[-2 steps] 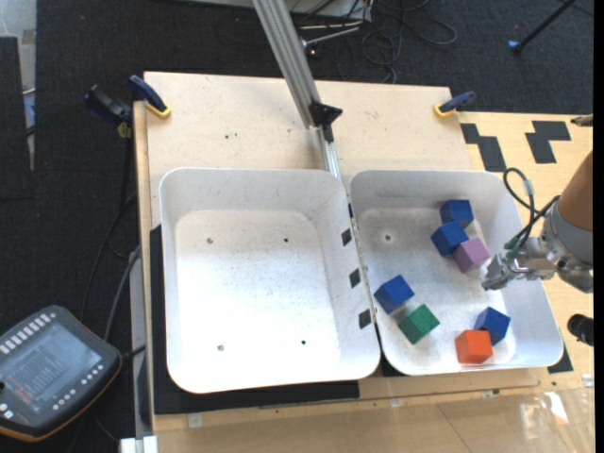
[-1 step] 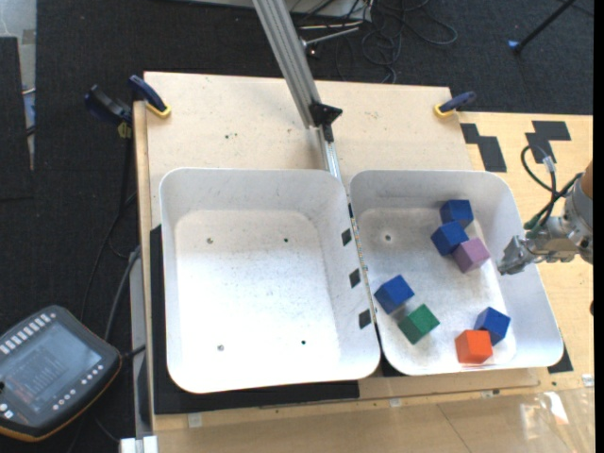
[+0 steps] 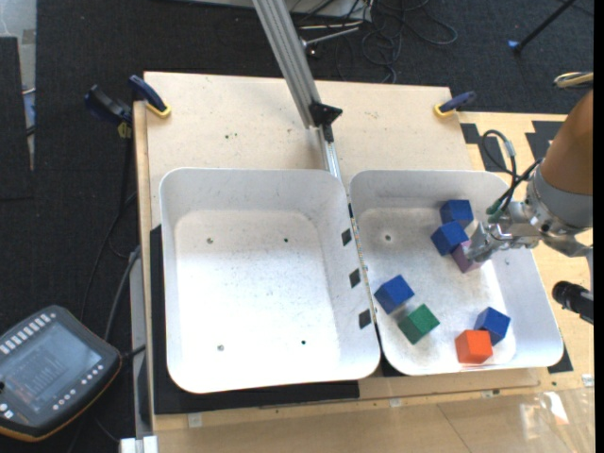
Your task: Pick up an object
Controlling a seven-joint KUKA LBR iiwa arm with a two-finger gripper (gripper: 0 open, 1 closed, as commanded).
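Observation:
The right bin [image 3: 528, 281] holds several small blocks. My gripper [image 3: 479, 245] reaches in from the right and is low over the bin's upper right part. A purple block [image 3: 462, 258] sits right at the gripper's tip, partly hidden by it. Just left of the tip lies a blue block [image 3: 448, 239], with another blue block [image 3: 457, 212] behind it. Whether the purple block is gripped is not visible.
Lower in the right bin lie a blue block [image 3: 394, 293], a green block [image 3: 418, 323], another blue block [image 3: 493, 324] and an orange block [image 3: 474, 346]. The left bin [image 3: 179, 253] stands beside it. A metal pole [image 3: 288, 50] slants over the bench's back.

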